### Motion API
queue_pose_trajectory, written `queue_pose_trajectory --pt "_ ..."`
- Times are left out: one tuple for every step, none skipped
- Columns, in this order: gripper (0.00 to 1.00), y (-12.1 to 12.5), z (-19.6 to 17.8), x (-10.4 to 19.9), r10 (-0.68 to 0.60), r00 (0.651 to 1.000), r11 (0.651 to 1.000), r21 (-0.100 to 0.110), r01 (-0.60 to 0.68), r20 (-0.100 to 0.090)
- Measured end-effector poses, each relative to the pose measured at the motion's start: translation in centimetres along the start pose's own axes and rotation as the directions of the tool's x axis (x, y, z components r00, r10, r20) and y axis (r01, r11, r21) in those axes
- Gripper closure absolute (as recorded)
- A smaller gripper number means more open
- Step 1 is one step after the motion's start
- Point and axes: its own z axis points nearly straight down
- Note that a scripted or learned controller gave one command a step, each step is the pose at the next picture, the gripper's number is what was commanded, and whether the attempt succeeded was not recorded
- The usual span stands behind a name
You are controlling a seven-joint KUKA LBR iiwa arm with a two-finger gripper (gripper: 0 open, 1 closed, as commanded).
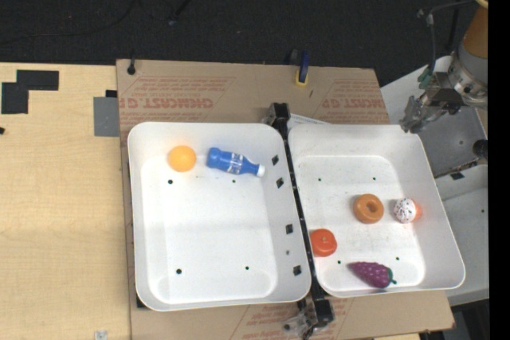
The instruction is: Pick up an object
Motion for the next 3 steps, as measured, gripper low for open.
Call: queue_pose_trajectory --pt "1.0 -0.1 0.2 1.0 0.0 1.0 1.0 0.002 0.0 -0.001" --pt "1.0 -0.1 -0.1 1.3 -0.001 1.0 1.0 0.001 0.001 -0.001" --pt "1.0 -0.1 0.0 2.0 -0.001 1.0 1.0 0.002 0.001 -0.001"
